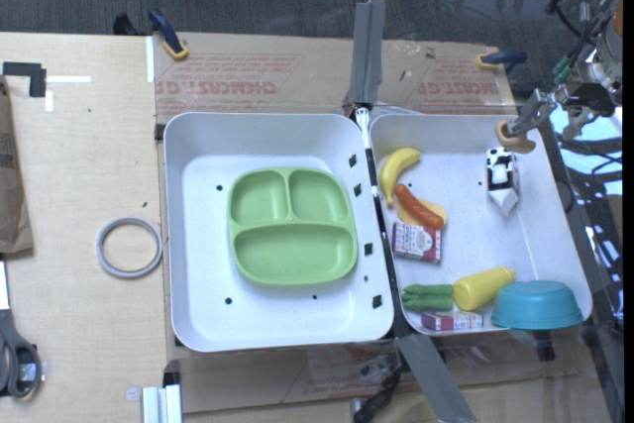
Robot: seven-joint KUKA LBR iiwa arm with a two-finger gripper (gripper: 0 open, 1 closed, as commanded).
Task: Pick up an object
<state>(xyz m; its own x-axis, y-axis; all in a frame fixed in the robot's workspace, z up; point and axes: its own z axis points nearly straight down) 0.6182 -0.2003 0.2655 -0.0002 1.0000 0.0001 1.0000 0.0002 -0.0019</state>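
1. We see the hand (pixel 502 175) low over the far right part of the right bin (pixel 555 243), its black-and-white body pointing down at the bin floor; we cannot tell how it is set.
2. Nothing lies between the hand and the bin floor that we can make out, and the nearest objects sit to its left.
3. The yellow banana (pixel 397 169) lies left of the hand, near the bin's left wall, apart from the hand.
4. Just below the banana lies an orange-red hot dog (pixel 420 206), angled down to the right, with a small red carton (pixel 417 241) touching its lower end.
5. Along the near edge of the right bin, well apart from the hand, we find a green vegetable piece (pixel 427 295), a yellow bottle (pixel 482 287) lying on its side, a small pink-and-white box (pixel 451 320) and an upturned teal bowl (pixel 536 304).
6. The left bin (pixel 188 213) holds a green divided plate (pixel 293 227) with three compartments.
7. The cardboard sheet (pixel 238 79) under the far side of the bins carries red print, upside down from here; we read something like "CHEMCAL", but not with certainty.
8. The print on the red carton is too small for us to read.
9. On the worktop (pixel 79 163) left of the bins lies a roll of tape (pixel 130 247).
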